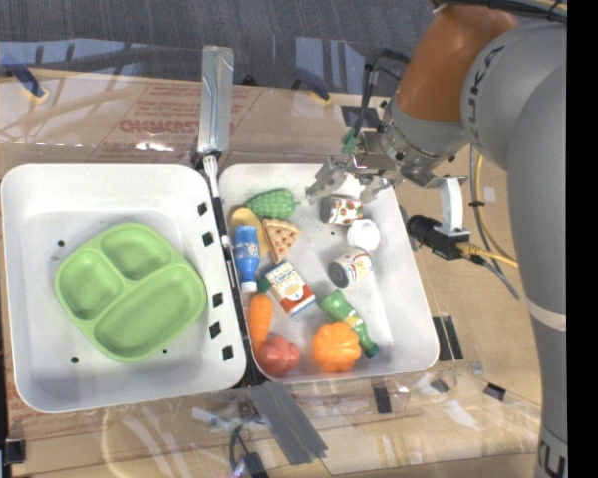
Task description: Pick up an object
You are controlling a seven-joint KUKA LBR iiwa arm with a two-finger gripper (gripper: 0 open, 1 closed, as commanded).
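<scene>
Grey and orange, the arm (pixel 498 78) reaches in from the right over the right bin's far corner. White, the right bin (pixel 411 267) holds a crowd of toy food, and everything below is placed by it. To its left, touching along the middle divider, sits the left bin (pixel 20 267) with a green divided plate (pixel 130 289) in it. Inside the right bin's near edge lie an orange pumpkin (pixel 336 347), a red tomato-like piece (pixel 278 355) and a carrot (pixel 260 316). A small juice carton (pixel 290 287) lies at its middle, a pizza slice (pixel 280 235) and a blue bottle (pixel 245 256) toward its left wall, a green bumpy piece (pixel 272 203) at its far left. The gripper (pixel 347 182) hangs over its far side with fingers spread, a small printed can (pixel 345 209) just beneath them, not clearly clamped.
</scene>
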